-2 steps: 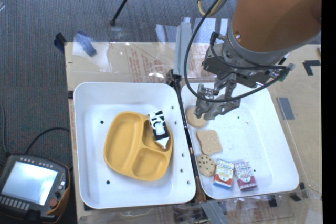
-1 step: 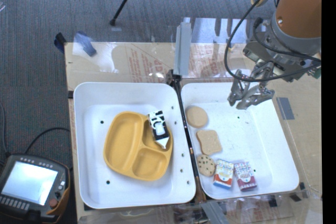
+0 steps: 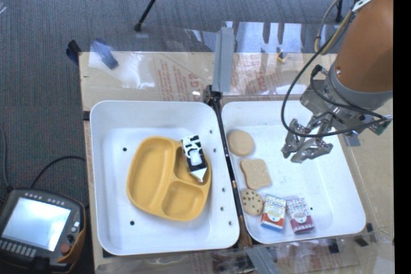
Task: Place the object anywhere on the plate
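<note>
Two white bins sit side by side on the surface. The left bin point(image 3: 109, 131) holds a yellow plate point(image 3: 160, 186), and a black-and-white carton point(image 3: 194, 159) lies on the plate's right edge, across the ridge between its compartments. The right bin point(image 3: 340, 202) holds a round cracker point(image 3: 241, 142), a toast slice point(image 3: 255, 172), a cookie point(image 3: 252, 202) and two small boxes point(image 3: 287, 214). The pincer point(image 3: 307, 149) hangs over the right bin with nothing between its fingers; how far apart they stand, I cannot tell.
</note>
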Motion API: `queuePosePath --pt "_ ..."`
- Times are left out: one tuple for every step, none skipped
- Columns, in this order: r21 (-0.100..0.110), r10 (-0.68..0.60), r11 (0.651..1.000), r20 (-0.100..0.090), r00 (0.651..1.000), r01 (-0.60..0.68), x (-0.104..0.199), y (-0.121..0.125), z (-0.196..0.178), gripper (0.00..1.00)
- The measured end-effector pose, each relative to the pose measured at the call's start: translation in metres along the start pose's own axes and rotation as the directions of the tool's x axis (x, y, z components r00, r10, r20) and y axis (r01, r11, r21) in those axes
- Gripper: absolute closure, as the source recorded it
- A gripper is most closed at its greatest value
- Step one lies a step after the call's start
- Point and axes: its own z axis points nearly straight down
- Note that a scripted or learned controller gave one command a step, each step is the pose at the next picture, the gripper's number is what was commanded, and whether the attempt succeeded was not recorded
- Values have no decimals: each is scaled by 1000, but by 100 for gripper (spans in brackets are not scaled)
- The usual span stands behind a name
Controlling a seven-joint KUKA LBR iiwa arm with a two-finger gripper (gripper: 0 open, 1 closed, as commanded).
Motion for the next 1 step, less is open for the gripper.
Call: queuePosePath --pt "0 -165 986 -1 986 165 -23 63 80 100"
